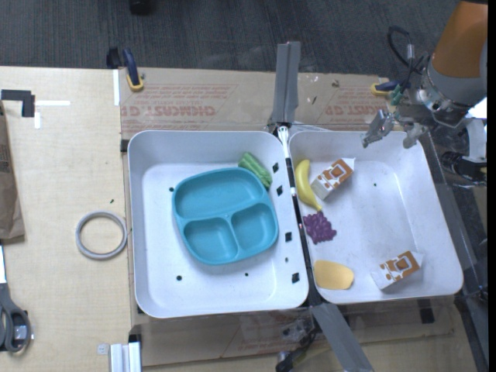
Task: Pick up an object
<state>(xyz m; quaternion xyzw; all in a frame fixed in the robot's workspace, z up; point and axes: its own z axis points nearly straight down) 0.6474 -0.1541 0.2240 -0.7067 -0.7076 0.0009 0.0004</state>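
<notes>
Two white bins sit side by side on the bench. The left bin [147, 208] holds a blue divided plate [225, 215] near its middle, with a green ridged piece [256, 169] touching the plate's upper right rim.

The right bin [434, 231] holds five small things. A banana [304, 184] lies along the bin's left wall, and a small white-and-brown carton [335, 178] lies just beside it, to its right. A purple grape bunch [318, 227] sits below the banana. A flat yellow-orange piece [334, 275] lies near the lower left corner. A second white-and-brown carton [399, 270] lies tilted near the lower right corner, well apart from the rest.

The arm comes in from the upper right, orange band visible at the frame's top corner. The gripper [395, 129] hangs above the right bin's upper rim, well apart from every object. Its two fingers are spread, with nothing between them.

Outside the bins, on the wooden bench to the left: a grey ring [101, 234] and scissors [14, 324] at the lower left edge.
</notes>
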